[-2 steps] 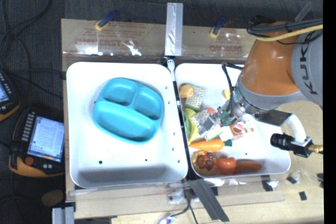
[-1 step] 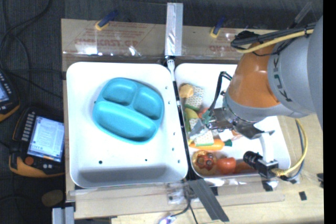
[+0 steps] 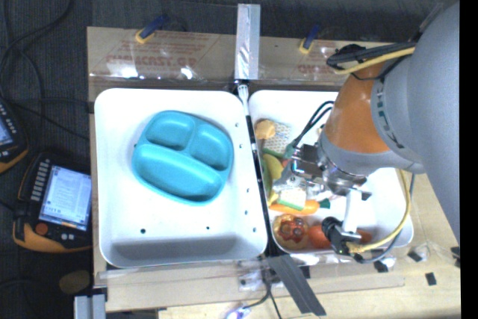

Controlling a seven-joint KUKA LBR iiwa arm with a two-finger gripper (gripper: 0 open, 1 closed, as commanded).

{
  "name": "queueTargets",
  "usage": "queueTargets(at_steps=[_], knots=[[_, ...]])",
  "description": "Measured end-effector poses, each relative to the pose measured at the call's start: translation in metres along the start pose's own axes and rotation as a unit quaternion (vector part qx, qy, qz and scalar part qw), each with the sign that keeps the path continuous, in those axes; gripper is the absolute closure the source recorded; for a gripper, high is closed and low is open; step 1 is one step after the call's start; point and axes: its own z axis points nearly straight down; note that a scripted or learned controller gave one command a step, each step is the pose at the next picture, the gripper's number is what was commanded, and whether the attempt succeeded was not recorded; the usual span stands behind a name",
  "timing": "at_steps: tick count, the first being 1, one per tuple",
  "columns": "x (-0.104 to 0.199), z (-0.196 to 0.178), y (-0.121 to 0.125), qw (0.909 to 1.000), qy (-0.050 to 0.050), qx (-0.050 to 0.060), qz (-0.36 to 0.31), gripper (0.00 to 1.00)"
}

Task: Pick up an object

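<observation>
Gripper low in the right bin, metal and cable-draped below the glossy orange band; whether apart or together, cannot tell. Just at its 7 o'clock, touching or nearly so, an orange carrot-shaped toy with a green tip. At 6 o'clock, a reddish lumpy toy; at 10 o'clock, a tan rounded piece. Well apart at 9 o'clock, in the left bin, a smooth blue sectioned plastic plate, tilted.
</observation>
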Motion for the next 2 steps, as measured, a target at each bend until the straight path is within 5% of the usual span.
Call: queueTargets(at_steps=[2], knots=[[-0.0017,-0.0137,-0.0002,1.0000,-0.005,0.006,0.000,1.00]])
